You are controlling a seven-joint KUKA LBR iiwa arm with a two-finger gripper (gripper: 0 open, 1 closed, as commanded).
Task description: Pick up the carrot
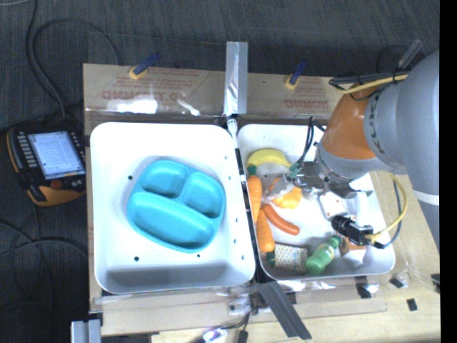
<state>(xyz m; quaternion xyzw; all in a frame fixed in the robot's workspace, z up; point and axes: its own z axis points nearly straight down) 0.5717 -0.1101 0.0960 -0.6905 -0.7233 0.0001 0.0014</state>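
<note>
The carrot (255, 196) is a long orange piece lying along the left wall of the right bin (382, 263). A second orange piece (265, 234) continues the line just below it. My gripper (298, 177) hangs low over the middle of that bin, to the right of the carrot's upper end and a short way from it. It sits directly above a yellow-orange item (289, 199). Nothing of the carrot is seen in the gripper.
The right bin also holds a yellow fruit (268, 157) at the back, a red-orange sausage shape (281, 221), a checkered piece (289, 256) and a green bottle (321, 256) at the front. The left bin (107, 263) holds a blue divided tray (177, 204).
</note>
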